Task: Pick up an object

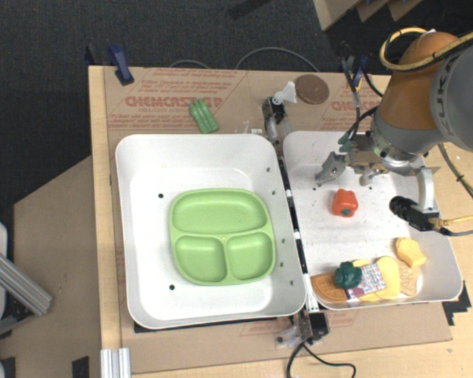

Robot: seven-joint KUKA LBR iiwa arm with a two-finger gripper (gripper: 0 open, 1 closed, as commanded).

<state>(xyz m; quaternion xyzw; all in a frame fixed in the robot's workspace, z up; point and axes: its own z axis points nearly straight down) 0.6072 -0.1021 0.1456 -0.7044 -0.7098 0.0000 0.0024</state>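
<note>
A small red-orange toy pepper lies alone near the middle of the right bin. My gripper hangs just behind and above it, open, with its fingers spread apart and nothing between them. Along the right bin's front edge sits a cluster: a yellow piece, a dark green piece, a printed packet and a flat tan piece.
The left bin holds a green divided plate. On the bench behind the bins lie a green object and a brown disc. A black cable fitting hangs over the right bin's right side.
</note>
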